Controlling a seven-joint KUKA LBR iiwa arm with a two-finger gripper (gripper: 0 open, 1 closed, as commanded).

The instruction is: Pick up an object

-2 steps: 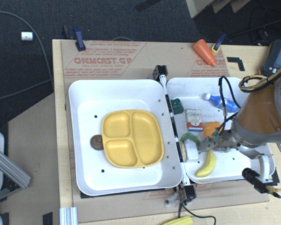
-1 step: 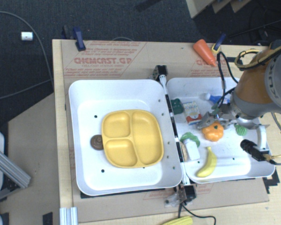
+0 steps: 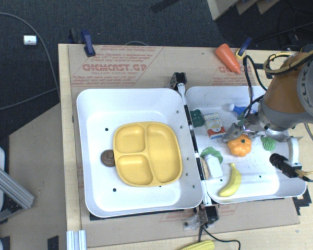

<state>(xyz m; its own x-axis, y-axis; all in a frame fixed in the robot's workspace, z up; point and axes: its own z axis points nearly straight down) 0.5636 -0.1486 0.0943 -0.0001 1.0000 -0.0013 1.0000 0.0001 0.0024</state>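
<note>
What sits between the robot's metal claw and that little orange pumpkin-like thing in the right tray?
Nothing visible. The gripper hangs right at the top of the small round orange fruit, with no object between them. The yellow banana and the small red and white box lie off to the sides.

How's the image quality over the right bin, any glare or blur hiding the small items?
Camera view: lighting is even, with soft shadows. The right bin is bright white but not blown out; the banana and the orange fruit read clearly. The gripper and the small items beside it are slightly soft, and the arm covers part of the bin's right side.
</note>
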